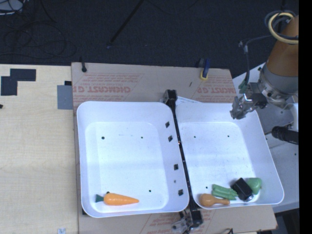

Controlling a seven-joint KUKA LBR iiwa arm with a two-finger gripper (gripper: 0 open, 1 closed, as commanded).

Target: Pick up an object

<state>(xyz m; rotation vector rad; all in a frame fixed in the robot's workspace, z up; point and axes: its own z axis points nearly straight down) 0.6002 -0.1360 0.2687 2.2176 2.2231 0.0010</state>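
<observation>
From above, the arm (282, 57) is reaching in from the right, its orange band sitting above a grey wrist. The hand (240, 108) is hanging over the far right corner of the right bin (219, 130), just at the rim. It is small and dark against the bin edge, and I cannot tell how it is set; nothing is showing in its grip.

The two bins are lying side by side on a sheet of cardboard (146, 82), which is resting on the surface (34, 145). A black divider strip (176, 150) is running between them.

In the left bin (122, 126), a carrot (118, 199) is lying near the front edge, its green stub pointing left and its tip pointing right.

In the right bin, four things are crowding the front right corner, well apart from the hand. A black block (242, 188) is lying tilted, touching a green piece (254, 183) on its right. A green pod (224, 191) is lying just left of the block, and an orange gourd (213, 201) is sitting in front of the pod, against the front rim.

A blue clip (205, 67) is standing at the cardboard's far edge.
</observation>
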